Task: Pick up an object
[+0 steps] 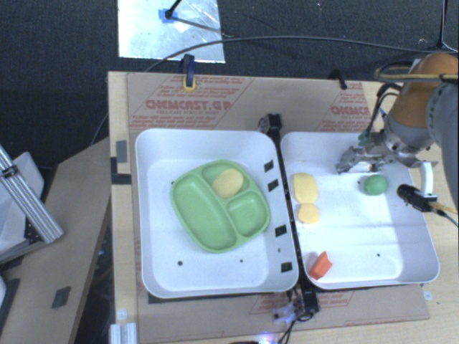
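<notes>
This is a robotics lab, plainly. The worktop (237,95) is a bare board stamped with a maker's red lettering, clamped at the back edge by a blue-and-yellow clamp (188,72). Cables (301,38) trail over dark carpet (57,63), an aluminium frame rail (29,203) juts in at the left, and a grey-and-orange industrial arm (423,99) leans in.

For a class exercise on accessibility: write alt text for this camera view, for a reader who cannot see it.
A grey robot arm's gripper hovers over the right white bin, beside a green ball, with two yellow pieces and an orange piece nearby. The left bin holds a green divided plate with a yellow item.
</notes>
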{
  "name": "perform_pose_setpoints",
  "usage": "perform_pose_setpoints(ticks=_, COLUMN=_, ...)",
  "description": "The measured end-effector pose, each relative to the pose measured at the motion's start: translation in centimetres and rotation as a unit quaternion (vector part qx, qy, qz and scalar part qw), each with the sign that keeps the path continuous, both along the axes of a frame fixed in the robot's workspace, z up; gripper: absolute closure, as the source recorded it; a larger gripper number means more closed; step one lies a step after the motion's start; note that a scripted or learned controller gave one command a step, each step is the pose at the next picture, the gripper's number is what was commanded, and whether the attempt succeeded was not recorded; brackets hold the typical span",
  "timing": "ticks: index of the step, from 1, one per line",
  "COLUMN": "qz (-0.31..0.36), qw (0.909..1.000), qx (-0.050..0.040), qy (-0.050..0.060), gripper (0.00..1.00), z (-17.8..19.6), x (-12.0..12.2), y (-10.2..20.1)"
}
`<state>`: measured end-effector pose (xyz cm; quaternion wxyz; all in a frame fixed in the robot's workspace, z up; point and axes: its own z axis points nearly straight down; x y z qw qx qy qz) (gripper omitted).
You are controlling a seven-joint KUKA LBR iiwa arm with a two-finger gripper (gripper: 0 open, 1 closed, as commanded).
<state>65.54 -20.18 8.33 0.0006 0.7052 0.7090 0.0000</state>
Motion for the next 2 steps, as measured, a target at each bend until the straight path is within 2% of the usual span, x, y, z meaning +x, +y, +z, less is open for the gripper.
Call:
perform_pose_setpoints(ticks=1, qz=0.001, qw=1.0000, qx=-0.0014, qy=-0.004, gripper=1.00, z=1.6, x=0.3, y=-0.1)
perform_pose_setpoints(ticks=2, qz=0.000, qw=1.0000, qx=-0.0006, qy=-0.004, gripper=1.00, z=7.7, x=1.0, y=0.6)
